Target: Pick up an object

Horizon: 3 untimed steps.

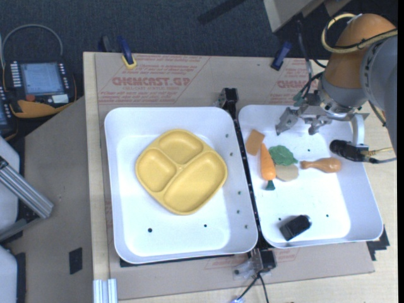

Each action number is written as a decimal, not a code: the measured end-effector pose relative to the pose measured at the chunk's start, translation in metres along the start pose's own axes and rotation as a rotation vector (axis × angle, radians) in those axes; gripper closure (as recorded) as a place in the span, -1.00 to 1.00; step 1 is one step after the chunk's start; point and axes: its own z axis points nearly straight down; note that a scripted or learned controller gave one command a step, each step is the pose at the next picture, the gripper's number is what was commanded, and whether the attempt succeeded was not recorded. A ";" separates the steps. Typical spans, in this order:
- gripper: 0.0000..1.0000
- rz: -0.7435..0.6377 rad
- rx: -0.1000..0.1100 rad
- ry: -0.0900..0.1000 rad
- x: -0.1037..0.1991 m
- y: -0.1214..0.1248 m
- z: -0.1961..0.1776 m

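The right bin holds an orange wedge, a carrot, a green leafy piece, a pale beige piece, a tan drumstick and a black block. My gripper hangs over the far part of this bin, just beyond the green piece and right of the orange wedge. It is open, its two fingers spread apart with nothing between them.
The left bin carries a yellow divided plate in its middle. A black clamp sits at the far end of the gap between the bins. The black block lies alone near the right bin's front edge.
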 end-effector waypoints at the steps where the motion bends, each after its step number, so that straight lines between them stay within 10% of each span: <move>1: 1.00 0.000 -0.007 -0.001 0.000 0.001 -0.014; 3: 1.00 0.000 -0.013 -0.003 0.008 0.004 -0.123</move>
